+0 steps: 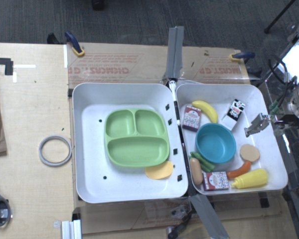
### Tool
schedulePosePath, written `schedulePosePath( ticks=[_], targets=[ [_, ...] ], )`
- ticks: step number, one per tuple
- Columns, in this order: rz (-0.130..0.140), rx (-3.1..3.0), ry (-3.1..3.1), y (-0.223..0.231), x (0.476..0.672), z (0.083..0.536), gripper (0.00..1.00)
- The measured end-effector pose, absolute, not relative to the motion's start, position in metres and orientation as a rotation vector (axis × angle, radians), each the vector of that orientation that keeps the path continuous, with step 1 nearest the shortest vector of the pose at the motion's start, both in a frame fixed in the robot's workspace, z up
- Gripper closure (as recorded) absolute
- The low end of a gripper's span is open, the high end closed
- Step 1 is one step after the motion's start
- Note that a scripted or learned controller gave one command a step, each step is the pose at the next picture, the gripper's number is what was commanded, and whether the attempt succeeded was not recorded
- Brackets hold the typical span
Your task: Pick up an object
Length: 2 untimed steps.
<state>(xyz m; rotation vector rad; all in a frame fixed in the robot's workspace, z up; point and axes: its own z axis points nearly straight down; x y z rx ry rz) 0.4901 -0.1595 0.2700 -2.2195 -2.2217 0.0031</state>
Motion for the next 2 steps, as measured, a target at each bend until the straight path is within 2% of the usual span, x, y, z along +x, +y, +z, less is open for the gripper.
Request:
schedulePosePath(
  ticks=[1, 2],
  targets=[
    [0.004, -2.219, -2.222, -0.164, 0.626, 0.179, 0.0],
    [-0.011, -1.979, -2.465, -0.179, 0.639, 0.118, 0.0]
  ],
)
